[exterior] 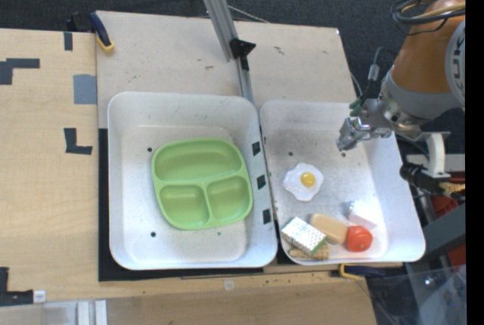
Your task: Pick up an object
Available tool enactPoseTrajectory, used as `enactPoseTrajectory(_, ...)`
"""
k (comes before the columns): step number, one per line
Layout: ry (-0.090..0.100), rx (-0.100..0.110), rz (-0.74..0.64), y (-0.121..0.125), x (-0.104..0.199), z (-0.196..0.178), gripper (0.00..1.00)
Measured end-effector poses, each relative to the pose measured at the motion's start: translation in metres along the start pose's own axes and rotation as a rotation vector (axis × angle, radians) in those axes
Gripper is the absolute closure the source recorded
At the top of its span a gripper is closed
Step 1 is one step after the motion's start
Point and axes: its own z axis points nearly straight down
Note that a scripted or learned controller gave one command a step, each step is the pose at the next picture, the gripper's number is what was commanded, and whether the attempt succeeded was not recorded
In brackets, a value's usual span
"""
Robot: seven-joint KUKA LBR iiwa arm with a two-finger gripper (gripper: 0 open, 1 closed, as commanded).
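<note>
Near the right bin's middle lies a white, yellow-yolked fried egg [303, 181].

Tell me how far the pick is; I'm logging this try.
Done: nothing lifted yet. The fried egg, tomato and bread piece all lie in the right bin. In hand: the gripper hangs above that bin's upper part. Left: descend, grasp, lift.
</note>
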Motion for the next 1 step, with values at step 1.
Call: enactPoseTrajectory(1, 0.000, 0.001, 0.000, 0.0011, 0.0002, -0.0365, 1.00)
